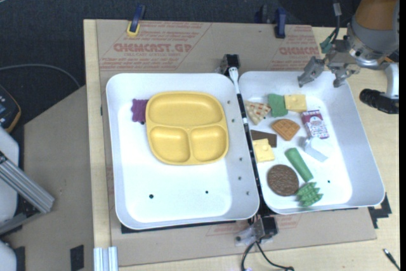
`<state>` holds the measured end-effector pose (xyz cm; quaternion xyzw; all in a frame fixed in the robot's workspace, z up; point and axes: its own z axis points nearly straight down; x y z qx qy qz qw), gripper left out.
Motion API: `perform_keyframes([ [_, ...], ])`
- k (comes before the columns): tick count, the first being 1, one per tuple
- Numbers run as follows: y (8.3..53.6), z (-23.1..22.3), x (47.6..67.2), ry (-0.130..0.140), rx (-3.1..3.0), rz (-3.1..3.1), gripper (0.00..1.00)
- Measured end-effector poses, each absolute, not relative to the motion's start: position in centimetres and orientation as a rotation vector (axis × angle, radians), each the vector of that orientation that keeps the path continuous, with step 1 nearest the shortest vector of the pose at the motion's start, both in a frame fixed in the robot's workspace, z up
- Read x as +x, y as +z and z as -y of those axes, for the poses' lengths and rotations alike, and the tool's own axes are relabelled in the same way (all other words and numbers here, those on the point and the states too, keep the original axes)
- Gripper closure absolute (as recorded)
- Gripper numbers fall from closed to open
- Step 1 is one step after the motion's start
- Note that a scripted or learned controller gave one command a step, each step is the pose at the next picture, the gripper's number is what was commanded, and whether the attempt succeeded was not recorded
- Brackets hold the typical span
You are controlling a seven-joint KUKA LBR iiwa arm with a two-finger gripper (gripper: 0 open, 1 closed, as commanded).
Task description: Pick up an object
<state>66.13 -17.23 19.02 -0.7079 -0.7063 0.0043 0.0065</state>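
My gripper (325, 75) hangs open over the far edge of the right bin (355, 136), with nothing between its fingers. Below it, nearer the camera, lie several toy foods: a green block (277, 105), a yellow cheese square (295, 102), a waffle piece (257, 112), an orange cookie (286, 129), a small red and white carton (315, 124), a brown chocolate slab (262, 137), a yellow square (264, 151), a green cucumber (298, 164), a round brown patty (282, 179) and a green leafy piece (309, 194).
The left bin (184, 200) holds a yellow three-compartment plate (187, 127) with a purple item (138, 110) beside its left edge. A black clip (231, 63) sits where the bins meet at the back. Clamps (134, 21) hold the cardboard base.
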Motion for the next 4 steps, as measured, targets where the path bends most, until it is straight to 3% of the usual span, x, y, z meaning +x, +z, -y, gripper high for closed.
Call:
perform_keyframes([
  [1, 20.0, 17.2, 66.5, 0.000, -2.221, 2.222, 0.00],
  [3, 9.3, 15.8, 65.0, 0.006, -2.215, 2.218, 0.00],
  [4, 8.7, 15.8, 65.1, 0.001, -2.221, 2.224, 0.00],
])
